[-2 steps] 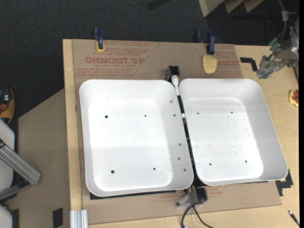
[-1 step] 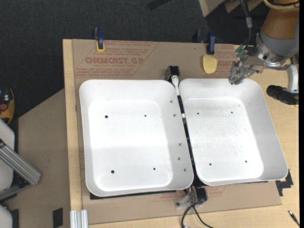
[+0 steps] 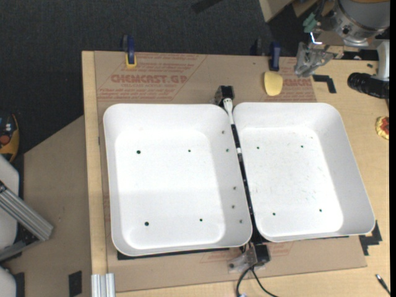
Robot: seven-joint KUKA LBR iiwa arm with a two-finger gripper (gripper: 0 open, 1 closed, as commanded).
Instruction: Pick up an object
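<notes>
yellow lump [image 3: 273, 83] sits on the cardboard desk [image 3: 185, 73] just behind the right bin [image 3: 346, 166], outside both bins, so it is my only target. my claw [image 3: 311, 59] hovers just right of it; whether it's open, i can't tell.

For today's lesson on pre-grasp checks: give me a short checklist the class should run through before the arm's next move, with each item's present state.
1. Is there an object to pick? Ok: a yellow object lies on the brown board, beyond the right bin.
2. Object inside a bin? Not ok: it sits outside both, behind the right bin's far rim.
3. Gripper near the object? Ok: it sits just right of it, at the board's far edge.
4. Object held between the fingers? Not ok: object and gripper are apart.
5. Fingers open for the grasp? Cannot tell.
6. Blue clamp beside the object out of the way? Cannot tell; it stands close.
</notes>
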